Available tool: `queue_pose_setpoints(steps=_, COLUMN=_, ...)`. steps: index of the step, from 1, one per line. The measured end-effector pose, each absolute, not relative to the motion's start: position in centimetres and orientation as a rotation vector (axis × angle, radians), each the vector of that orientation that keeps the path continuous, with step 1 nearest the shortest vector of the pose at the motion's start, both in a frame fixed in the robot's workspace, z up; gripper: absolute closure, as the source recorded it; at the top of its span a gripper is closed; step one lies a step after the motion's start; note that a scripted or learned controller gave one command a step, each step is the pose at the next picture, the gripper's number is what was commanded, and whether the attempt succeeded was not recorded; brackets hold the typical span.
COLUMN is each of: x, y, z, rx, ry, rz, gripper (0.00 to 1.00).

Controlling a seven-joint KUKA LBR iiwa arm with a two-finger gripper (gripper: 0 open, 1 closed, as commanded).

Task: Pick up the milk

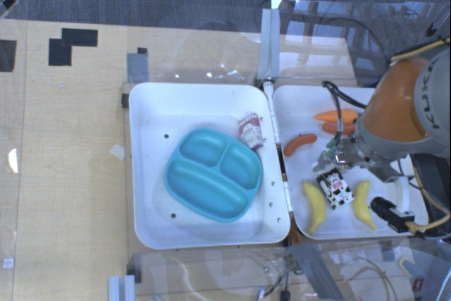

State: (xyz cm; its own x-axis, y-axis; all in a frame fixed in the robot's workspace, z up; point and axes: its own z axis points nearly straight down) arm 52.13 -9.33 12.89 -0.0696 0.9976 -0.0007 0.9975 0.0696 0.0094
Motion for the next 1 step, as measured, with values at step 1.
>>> queue_pose_setpoints(steps=1, x=52.83, y=-6.90, z=23.23, rx=2.318, ry=2.113, rz=0.007, gripper=1.00)
